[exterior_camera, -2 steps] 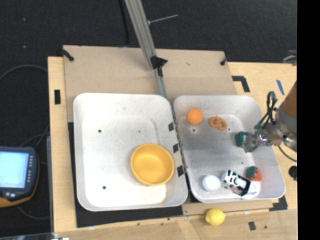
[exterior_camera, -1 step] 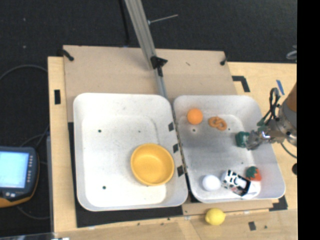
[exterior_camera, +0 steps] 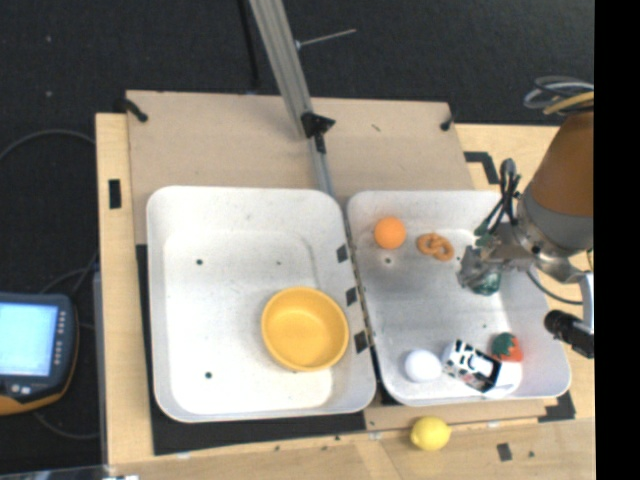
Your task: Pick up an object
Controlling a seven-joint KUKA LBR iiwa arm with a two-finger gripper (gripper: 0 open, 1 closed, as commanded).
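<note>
1. Screen (exterior_camera: 30, 346) glows off the bench's left edge, well clear of the work.
2. Left bin (exterior_camera: 200, 238) holds a yellow bowl (exterior_camera: 304, 328) near its lower right corner; nothing crowds it.
3. Mast (exterior_camera: 285, 63) runs down from the top and ends at the gap between the two bins, away from the arm's reach.
4. Right bin (exterior_camera: 400, 288) holds the likely targets: an orange ball (exterior_camera: 390, 233) near its upper left, a small brown pretzel-like piece (exterior_camera: 435, 246) just beside it, a white ball (exterior_camera: 422, 365) at the lower edge, and next to that a black-and-white object (exterior_camera: 472, 363) touching a red and green strawberry-like toy (exterior_camera: 508, 346).
5. Lemon (exterior_camera: 430, 433) lies on the bench below the right bin, outside both bins.
6. Gripper (exterior_camera: 482, 268) hangs low over the right bin's right half, to the right of the pretzel piece. A greenish blur sits at its tip; whether that is an object or part of the tool, and whether it is gripped, I cannot tell.
7. Step, as I judge it: the descent or grasp try. Next move calls for a close on whatever lies under the tip, then a straight lift.
8. Risk: the bin's right wall is near and could foul the tool.
</note>
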